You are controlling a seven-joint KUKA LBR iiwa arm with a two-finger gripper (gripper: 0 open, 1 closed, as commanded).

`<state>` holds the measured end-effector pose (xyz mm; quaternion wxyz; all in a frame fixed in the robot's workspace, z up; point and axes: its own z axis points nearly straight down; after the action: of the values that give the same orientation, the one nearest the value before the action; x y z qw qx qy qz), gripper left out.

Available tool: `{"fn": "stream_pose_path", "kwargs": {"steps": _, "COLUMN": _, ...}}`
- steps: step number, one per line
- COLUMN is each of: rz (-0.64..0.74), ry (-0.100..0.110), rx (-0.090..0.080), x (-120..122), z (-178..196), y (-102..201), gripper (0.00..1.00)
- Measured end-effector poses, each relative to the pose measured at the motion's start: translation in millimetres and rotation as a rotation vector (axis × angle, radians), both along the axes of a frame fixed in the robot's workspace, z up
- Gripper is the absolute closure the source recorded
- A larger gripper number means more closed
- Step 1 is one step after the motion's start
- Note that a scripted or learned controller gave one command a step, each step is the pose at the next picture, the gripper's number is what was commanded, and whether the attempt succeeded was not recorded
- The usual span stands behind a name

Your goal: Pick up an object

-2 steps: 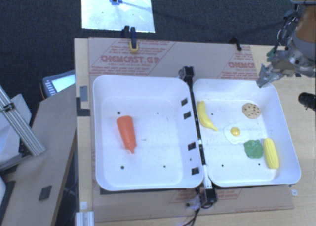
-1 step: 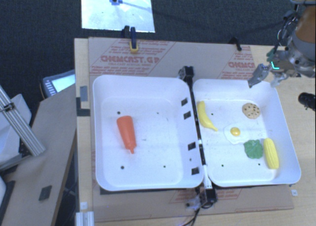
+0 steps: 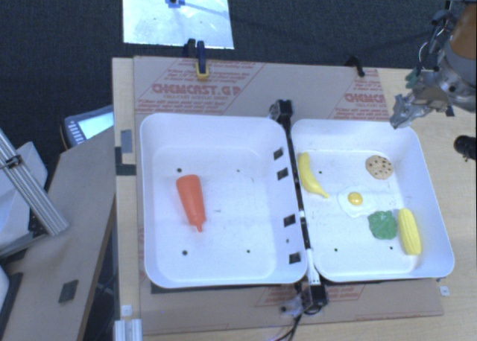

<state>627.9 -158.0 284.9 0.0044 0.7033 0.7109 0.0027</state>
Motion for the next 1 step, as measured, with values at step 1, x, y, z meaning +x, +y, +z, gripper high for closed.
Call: {"fn": "stream_pose_path", "kwargs": {"steps": 1, "rz": 0.000, "ry": 0.001, "rx": 0.000, "x": -0.1, "z": -0.5, "y": 0.0, "gripper": 0.00}}
